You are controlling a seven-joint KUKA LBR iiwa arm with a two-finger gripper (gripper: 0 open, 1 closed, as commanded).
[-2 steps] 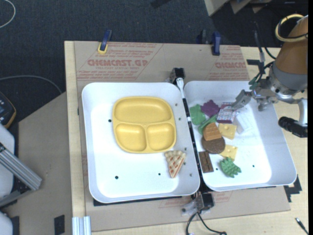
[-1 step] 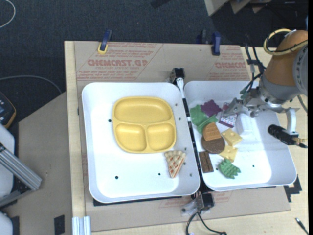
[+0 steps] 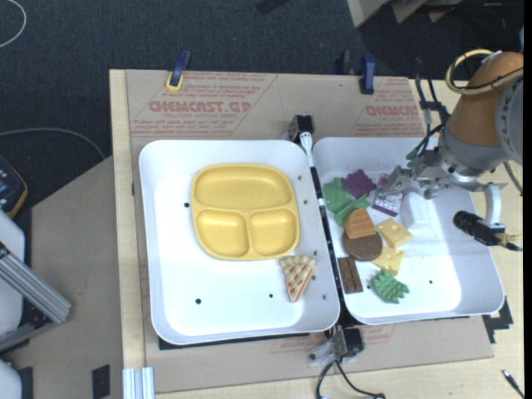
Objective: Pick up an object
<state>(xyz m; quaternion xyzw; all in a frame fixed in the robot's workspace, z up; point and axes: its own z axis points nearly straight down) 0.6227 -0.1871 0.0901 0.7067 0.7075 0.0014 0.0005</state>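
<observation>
The gripper hangs over the right bin, near its back edge, its fingers too blurred to tell. Below it crowd toy foods, partly overlapping near the bin's left edge.

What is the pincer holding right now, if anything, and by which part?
It cannot be told. The pincer sits low over the right bin, beside the purple toy, but nothing visibly sits between its tips.
</observation>
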